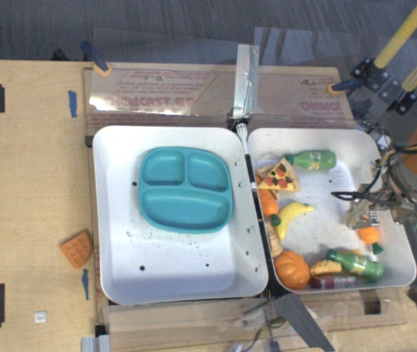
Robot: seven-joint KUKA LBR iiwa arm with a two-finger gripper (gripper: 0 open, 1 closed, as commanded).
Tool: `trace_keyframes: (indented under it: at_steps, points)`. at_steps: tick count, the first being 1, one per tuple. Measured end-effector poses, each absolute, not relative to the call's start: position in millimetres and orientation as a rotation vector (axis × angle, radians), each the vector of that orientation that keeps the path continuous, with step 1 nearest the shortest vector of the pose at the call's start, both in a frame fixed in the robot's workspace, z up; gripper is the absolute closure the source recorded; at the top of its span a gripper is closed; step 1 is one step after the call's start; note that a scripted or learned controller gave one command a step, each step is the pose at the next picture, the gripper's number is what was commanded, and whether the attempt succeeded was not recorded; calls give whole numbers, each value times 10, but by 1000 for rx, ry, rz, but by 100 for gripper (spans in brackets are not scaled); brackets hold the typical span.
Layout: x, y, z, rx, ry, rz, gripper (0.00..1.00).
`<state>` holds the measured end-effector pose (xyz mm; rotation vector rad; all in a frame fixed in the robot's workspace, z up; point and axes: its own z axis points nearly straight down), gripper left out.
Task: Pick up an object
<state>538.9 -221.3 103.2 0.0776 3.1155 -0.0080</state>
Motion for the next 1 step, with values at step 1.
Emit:
trace_keyframes:
  at_steps: [1]
  points:
    - [5384,-2209,1021,77,3117,-7,0]
